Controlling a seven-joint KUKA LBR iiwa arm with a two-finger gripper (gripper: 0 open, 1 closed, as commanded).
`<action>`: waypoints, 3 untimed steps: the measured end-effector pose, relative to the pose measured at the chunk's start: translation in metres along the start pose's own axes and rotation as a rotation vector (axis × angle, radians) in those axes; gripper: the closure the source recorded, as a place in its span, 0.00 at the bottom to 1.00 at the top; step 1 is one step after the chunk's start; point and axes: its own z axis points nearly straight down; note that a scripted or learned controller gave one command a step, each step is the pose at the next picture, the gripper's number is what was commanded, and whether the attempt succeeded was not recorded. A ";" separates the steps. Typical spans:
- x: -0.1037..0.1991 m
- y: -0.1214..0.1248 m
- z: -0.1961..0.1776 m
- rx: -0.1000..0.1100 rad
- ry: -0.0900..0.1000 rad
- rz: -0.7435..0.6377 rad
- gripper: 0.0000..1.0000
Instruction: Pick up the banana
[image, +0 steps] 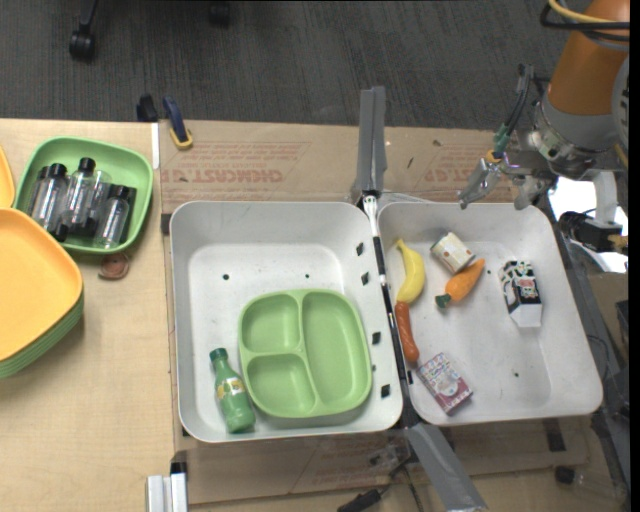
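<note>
A yellow banana (409, 273) lies in the right bin (560, 390), close to its left wall, pointing roughly toward the far side. My gripper (497, 187) hangs above the far edge of the right bin, up and to the right of the banana and well apart from it. Its two fingers (474, 191) stand spread, with nothing between them.
The right bin also holds an orange carrot (462, 284), a small tan box (452, 251), a black-and-white carton (521, 292), a red-orange sausage (406, 332) and a pink packet (444, 381). The left bin (200, 260) holds a green divided plate (304, 352) and a green bottle (231, 392).
</note>
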 end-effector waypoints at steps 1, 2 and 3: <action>0.000 0.000 -0.008 0.001 -0.001 -0.002 1.00; 0.057 0.001 0.035 0.000 0.000 0.050 1.00; 0.044 0.000 0.004 -0.002 -0.001 0.172 1.00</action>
